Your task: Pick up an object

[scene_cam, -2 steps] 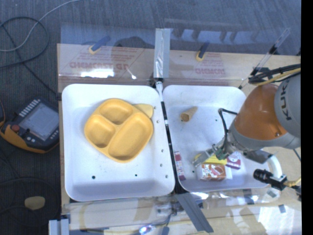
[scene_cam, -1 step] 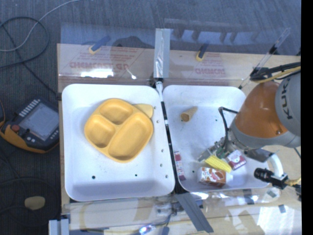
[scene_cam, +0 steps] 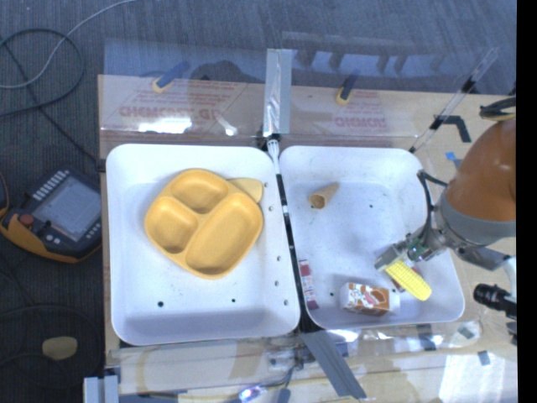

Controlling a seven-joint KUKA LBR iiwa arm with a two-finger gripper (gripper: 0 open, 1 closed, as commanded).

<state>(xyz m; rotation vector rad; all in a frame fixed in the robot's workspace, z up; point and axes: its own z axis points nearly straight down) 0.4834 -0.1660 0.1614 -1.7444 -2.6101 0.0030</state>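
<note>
In the right bin (scene_cam: 361,225) a yellow corn cob (scene_cam: 409,280) lies near the right front corner. My gripper (scene_cam: 410,251) hangs just above and behind the cob, at its upper end; whether it touches the cob is unclear. A small orange-and-white carton (scene_cam: 367,298) lies on its side left of the cob, by the front wall. A tan ice-cream cone (scene_cam: 322,196) rests toward the back left of this bin. The grey arm with its orange band (scene_cam: 491,170) comes in from the right over the bin's right wall.
The left bin (scene_cam: 138,309) holds a yellow divided plate (scene_cam: 204,221) with a pale yellow flat piece (scene_cam: 249,189) tucked behind it. A raised divider (scene_cam: 288,233) separates the bins. A teach pendant (scene_cam: 57,217) lies on the floor at far left.
</note>
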